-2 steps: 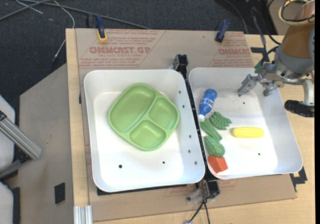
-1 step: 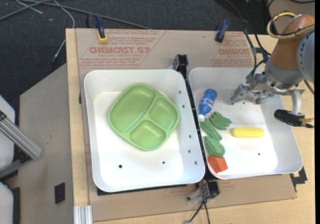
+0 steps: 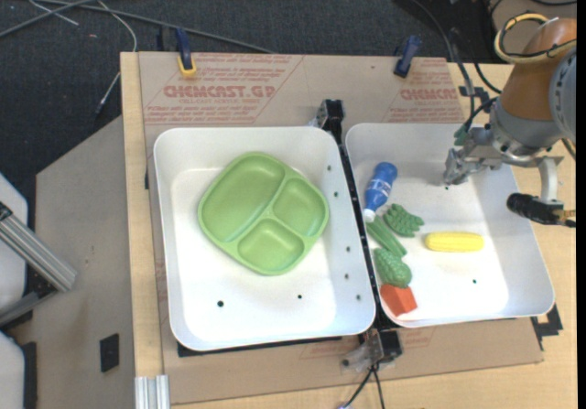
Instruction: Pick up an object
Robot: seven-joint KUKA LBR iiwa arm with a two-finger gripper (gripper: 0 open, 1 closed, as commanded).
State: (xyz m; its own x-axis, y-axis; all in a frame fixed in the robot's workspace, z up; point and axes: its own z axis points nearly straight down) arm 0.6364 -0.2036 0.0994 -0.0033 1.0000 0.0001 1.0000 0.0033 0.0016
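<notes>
- The bench (image 3: 275, 78) is a cardboard-covered board printed with red lettering, held at its far edge by a yellow clamp (image 3: 186, 60) and a blue clamp (image 3: 406, 56).
- The left bin (image 3: 183, 306) is a shallow white tray on the left half of the board.
- The right bin (image 3: 513, 279) sits just beside it, their inner walls touching along the middle.
- The arm (image 3: 536, 78) enters from the right, its orange band above the wrist, over the far right corner of the right bin.
- A green divided plate (image 3: 263, 212) with three compartments lies flat in the middle of the left bin, turned at a slant.
- A blue and white bottle (image 3: 378, 188) lies on its side in the right bin close to the left wall, cap end toward the near side.
- A leafy green toy vegetable (image 3: 392, 231) stretches from just under the bottle's cap down toward the near left corner.
- A yellow corn-like piece (image 3: 453, 242) lies flat near the bin's middle, apart from the greens.
- An orange-red block (image 3: 398, 299) rests in the near left corner, touching the greens' lower end.
- The gripper (image 3: 455, 171) hangs over the far part of the right bin, right of the bottle and apart from it; nothing sits between its tips, and how wide they stand I cannot tell.
</notes>
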